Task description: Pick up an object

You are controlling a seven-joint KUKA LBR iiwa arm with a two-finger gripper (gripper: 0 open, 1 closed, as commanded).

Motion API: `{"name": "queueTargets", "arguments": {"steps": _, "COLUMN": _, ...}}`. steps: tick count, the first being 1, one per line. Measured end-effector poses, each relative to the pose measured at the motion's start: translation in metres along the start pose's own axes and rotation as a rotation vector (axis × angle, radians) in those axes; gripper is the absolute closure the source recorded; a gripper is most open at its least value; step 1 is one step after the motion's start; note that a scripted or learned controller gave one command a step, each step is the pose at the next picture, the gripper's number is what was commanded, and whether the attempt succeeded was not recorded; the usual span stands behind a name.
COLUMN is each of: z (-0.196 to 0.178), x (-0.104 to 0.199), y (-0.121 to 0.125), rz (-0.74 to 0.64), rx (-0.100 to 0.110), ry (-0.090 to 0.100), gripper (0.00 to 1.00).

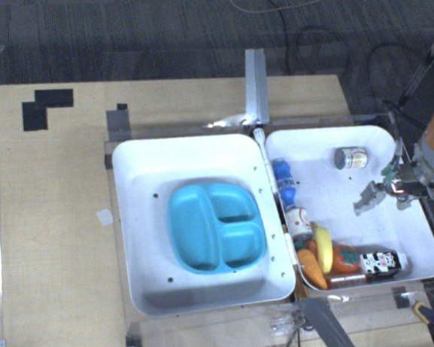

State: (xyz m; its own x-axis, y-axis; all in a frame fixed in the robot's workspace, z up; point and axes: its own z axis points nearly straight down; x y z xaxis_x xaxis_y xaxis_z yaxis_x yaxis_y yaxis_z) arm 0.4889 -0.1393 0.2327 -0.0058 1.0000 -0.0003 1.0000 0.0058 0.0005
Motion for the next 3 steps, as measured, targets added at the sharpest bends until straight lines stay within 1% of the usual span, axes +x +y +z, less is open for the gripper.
{"name": "queueTargets", "arguments": {"steps": 1, "z": -0.021, "x": 0.021, "y": 0.001, "rz": -0.190, "rx": -0.006, "ry": -0.002, "gripper": 0.00}}
{"name": "queueTargets", "arguments": {"steps": 2, "z": 0.144, "x": 0.041, "y": 0.003, "rz": -0.211, "rx": -0.012, "ry": -0.004, "gripper": 0.00}}
{"name": "queueTargets", "arguments": {"steps": 3, "z": 0.133, "x": 0.043, "y": 0.007, "rz": -0.212, "rx": -0.020, "ry": -0.004, "gripper": 1.00}}
